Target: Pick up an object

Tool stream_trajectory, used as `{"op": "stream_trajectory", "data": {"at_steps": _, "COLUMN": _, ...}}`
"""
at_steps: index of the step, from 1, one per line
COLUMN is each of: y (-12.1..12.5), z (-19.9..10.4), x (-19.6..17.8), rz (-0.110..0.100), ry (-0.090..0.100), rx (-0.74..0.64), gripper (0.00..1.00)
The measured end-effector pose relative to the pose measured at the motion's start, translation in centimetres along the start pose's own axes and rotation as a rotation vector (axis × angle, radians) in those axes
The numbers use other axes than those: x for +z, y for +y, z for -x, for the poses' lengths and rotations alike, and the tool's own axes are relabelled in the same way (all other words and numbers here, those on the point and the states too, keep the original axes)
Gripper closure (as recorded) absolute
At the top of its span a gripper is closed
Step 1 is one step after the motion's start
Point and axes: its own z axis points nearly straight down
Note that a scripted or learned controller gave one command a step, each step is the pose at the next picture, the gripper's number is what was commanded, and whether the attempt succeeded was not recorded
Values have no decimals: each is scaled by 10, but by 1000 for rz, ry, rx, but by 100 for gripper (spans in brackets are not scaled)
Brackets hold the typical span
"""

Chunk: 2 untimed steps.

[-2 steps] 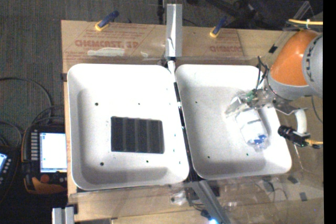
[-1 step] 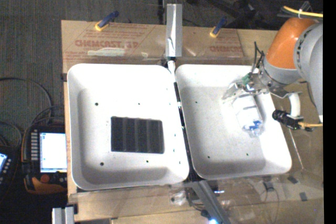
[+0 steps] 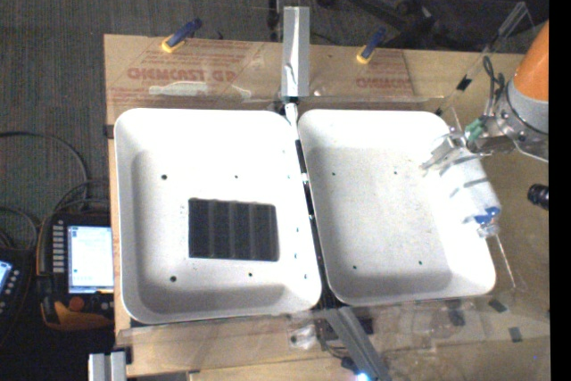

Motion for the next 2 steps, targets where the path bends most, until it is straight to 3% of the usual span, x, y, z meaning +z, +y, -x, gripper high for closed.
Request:
{"op": "stream_trajectory", "data": {"at_steps": 1, "y": -37, "z": -4, "x": -15, "rz": -2, "ry": 2, "rx": 38, "gripper": 0}}
{"op": "stream_trajectory", "data": {"at_steps": 2, "y": -40, "z": -69, "x": 99, "rz": -2, "ry": 3, "rx": -76, "gripper": 0}}
